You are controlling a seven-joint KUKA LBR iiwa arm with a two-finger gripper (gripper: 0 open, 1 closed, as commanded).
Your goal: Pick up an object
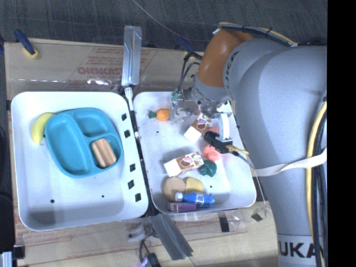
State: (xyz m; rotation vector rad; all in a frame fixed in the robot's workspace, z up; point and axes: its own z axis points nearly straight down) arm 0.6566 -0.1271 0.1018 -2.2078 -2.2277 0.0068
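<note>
the grey arm (pixel 278 121) fills the right bin (pixel 236 196), its gripper (pixel 181 109), grip unclear, beside a small orange (pixel 162 114), above a carton (pixel 184 163), blue bottle (pixel 194 198) and teal toy (pixel 208 168); the left bin (pixel 33 204) holds a blue plate (pixel 69 138).

1 fixed camera looks down at a slant on the surface (pixel 72 60), taking in 2 white bins (pixel 28 204) side by side; the arm (pixel 278 121) enters from the right.
</note>
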